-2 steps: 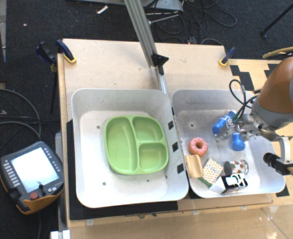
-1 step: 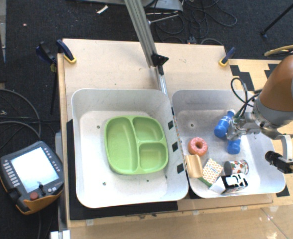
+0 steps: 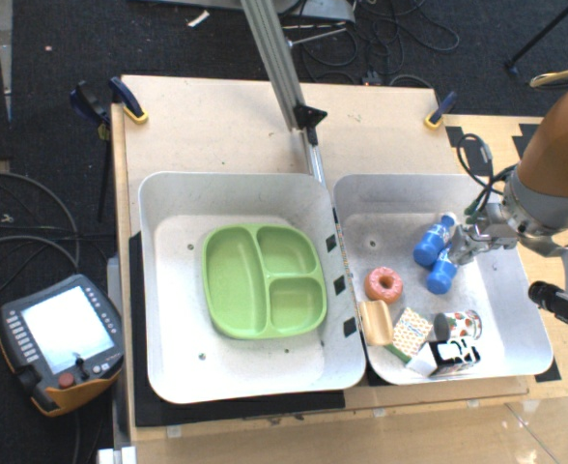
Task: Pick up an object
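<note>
White bin [image 3: 516, 341], patterned packets [image 3: 411, 329], their print perhaps unreadable.

Blue dumbbell toy [image 3: 436, 254], tilted, in right bin [image 3: 516, 336]

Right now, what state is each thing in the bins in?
Green tray: flat in left bin, nothing in it.
Blue dumbbell: lying in right bin, by the pincer.
Donut: lying flat.
Wooden block: against the bin's left wall.
Patterned card: flat.
Mug: on its side.
</note>
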`<state>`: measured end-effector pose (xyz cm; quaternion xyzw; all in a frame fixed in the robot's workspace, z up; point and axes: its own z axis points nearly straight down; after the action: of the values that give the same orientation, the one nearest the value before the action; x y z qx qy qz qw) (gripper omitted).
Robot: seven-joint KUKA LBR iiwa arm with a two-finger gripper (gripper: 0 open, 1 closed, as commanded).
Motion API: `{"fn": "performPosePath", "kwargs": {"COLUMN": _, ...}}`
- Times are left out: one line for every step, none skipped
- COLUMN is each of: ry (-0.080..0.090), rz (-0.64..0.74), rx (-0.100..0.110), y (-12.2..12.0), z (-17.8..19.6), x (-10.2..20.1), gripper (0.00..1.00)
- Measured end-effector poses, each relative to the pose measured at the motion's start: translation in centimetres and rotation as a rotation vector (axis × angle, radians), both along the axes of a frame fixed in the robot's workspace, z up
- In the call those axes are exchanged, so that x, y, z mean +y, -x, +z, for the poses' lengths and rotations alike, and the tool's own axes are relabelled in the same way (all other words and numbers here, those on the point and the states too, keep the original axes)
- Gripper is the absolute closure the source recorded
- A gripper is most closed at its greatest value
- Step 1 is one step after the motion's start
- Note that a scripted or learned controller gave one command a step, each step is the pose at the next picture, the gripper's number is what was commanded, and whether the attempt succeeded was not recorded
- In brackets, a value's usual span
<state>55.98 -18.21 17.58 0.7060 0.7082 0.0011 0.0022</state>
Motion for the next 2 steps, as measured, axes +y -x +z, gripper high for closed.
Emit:
{"fn": "performPosePath", "kwargs": {"ry": 0.001, "rz": 0.0, "rx": -0.002, "y": -0.2, "z": 4.8, "x": 0.0, "gripper": 1.0}}
{"fn": "performPosePath", "kwargs": {"ry": -0.003, "rz": 0.005, "rx": 0.002, "y": -0.8, "z": 6.0, "x": 5.3, "gripper": 1.0}}
